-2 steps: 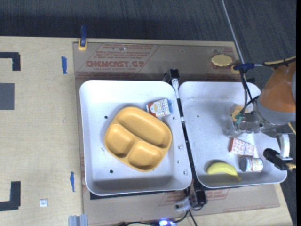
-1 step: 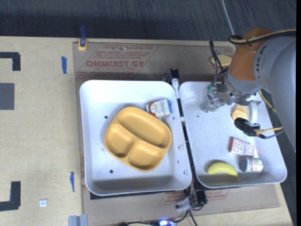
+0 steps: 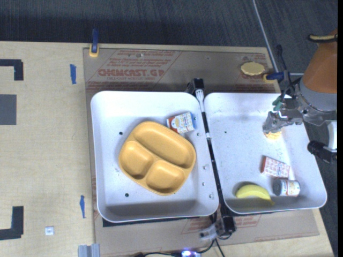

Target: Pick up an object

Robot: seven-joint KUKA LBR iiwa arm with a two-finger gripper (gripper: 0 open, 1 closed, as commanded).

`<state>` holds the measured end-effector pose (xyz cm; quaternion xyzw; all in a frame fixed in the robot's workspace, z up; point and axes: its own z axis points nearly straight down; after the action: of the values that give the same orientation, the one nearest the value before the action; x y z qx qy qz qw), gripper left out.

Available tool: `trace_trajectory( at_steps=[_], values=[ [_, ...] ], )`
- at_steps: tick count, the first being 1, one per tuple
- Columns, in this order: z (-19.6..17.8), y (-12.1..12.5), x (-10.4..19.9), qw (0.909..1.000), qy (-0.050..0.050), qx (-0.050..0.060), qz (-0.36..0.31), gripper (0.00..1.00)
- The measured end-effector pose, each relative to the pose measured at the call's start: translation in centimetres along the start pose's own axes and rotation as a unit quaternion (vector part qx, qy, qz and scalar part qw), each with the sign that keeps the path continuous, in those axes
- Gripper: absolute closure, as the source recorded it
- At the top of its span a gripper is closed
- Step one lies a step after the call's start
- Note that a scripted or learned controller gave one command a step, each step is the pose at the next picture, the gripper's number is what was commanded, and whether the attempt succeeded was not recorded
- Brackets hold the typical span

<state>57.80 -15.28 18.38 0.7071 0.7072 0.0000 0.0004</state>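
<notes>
The counter [image 3: 43, 143] carries two white bins; the left bin [image 3: 107, 111] holds a yellow divided tray [image 3: 156, 157] and a small carton [image 3: 182, 122]; the right bin [image 3: 236, 111] holds a banana [image 3: 253, 192], a flat packet [image 3: 275, 167] and a little bottle [image 3: 286, 187]. The gripper [image 3: 273, 125] hangs above a small orange thing [image 3: 273, 135], likely the target; whether it is apart or together I cannot tell; a descent slightly off could merely nudge it away; the arm is cut off at right.

The arm reaches in from the right, its end effector [image 3: 274, 123] pointing down.
</notes>
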Motion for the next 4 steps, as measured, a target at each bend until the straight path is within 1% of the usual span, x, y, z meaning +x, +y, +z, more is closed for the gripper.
trace_trajectory(
  at_steps=[1,2,3,4],
  values=[
    [-4.4,-6.4,7.3,1.0000,0.001,0.001,-0.001,1.00],
    [4.6,-5.5,-2.9,1.0000,0.000,0.001,0.001,1.00],
    [9.7,-2.3,4.3,1.0000,0.001,-0.001,-0.001,1.00],
    [9.8,-2.3,4.2,1.0000,0.000,-0.001,0.000,0.00]
  ],
)
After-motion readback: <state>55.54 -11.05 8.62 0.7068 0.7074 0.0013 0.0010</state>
